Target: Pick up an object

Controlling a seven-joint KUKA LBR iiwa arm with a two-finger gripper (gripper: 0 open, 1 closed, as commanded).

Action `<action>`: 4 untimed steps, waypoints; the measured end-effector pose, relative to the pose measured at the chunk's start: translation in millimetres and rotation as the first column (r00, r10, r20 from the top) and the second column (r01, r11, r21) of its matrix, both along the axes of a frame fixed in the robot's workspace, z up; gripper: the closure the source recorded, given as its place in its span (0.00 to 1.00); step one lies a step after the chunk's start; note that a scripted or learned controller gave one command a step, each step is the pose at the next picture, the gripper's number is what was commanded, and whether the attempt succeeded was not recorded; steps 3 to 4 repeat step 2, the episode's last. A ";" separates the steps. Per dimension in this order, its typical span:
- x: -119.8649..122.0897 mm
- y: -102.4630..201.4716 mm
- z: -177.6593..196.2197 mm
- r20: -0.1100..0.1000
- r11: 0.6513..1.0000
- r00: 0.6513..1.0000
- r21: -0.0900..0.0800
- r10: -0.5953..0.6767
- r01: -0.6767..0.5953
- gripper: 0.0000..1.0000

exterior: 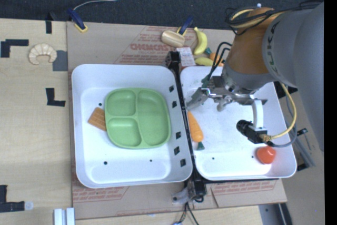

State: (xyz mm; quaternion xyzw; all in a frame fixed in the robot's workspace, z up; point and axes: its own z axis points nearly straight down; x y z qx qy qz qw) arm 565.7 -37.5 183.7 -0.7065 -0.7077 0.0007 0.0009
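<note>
My gripper (209, 101) hangs over the upper left part of the right bin (231, 166). Its two fingers are spread and it is open, with only white bin floor between them. An orange carrot (195, 128) lies along the bin's left wall, just below and left of the left fingertip (194, 101) and apart from it. At the bin's lower right corner sits a small red tomato (266, 154), well away from the gripper.
In the left bin (84, 166), a green divided plate (138, 117) rests over a tan flat piece (97, 119). Behind the bins lie a bread roll (172, 37), yellow bananas (200, 42) and a small box (185, 55). A croissant (42, 53) sits far left on the bench.
</note>
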 end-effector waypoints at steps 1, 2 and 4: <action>34.0 1.1 0.1 0.001 1.000 1.000 0.000 -0.001 0.001 0.00; -26.9 -9.6 0.1 0.000 1.000 1.000 -0.001 -0.001 0.001 0.00; -26.9 -9.6 0.1 0.000 1.000 1.000 -0.001 -0.001 0.001 0.00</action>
